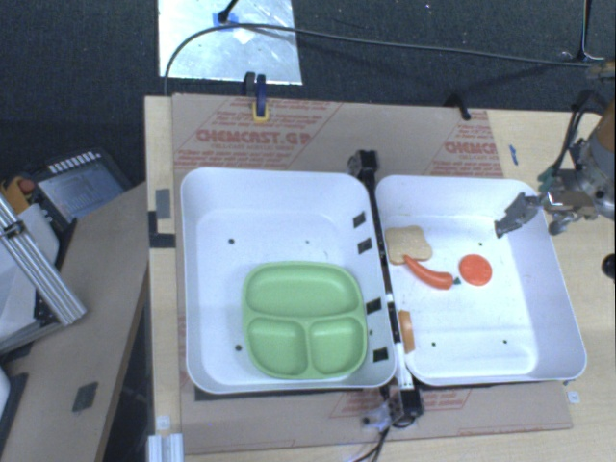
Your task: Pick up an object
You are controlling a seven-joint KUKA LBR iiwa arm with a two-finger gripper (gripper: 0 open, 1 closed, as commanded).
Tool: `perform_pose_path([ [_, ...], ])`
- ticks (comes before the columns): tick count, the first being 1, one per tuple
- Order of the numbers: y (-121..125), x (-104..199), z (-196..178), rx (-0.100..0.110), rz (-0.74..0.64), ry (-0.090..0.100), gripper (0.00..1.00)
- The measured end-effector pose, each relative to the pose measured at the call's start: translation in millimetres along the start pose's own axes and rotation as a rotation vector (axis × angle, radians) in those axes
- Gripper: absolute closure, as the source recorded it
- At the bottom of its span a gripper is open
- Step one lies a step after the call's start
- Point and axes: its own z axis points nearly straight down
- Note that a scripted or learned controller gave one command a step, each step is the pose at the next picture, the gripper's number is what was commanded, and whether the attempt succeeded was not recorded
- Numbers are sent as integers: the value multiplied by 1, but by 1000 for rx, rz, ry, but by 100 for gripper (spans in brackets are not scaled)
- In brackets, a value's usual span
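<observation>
Three toys wait in the right bin [553,287]; the gripper [525,215] hovers apart, finger state unclear, needing to descend.

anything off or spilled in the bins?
Mostly tidy. One oddity: a small orange piece lies against the right bin's left wall by the divider, apart from the bread slice, red chili and orange-red disc. Green tray sits flat in left bin.

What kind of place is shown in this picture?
Probably a robotics lab test bench: two white bins on a board, toy food such as a red pepper, and a gripper reaching in.
</observation>
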Motion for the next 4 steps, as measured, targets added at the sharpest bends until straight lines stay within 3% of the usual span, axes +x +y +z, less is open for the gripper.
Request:
perform_pose_path([
  [1,1,0,-3,-6,-1,-1,0],
  [3,-7,-8,92,-2,1,0,0],
  [4,-12,1,147,-1,0,1,0],
])
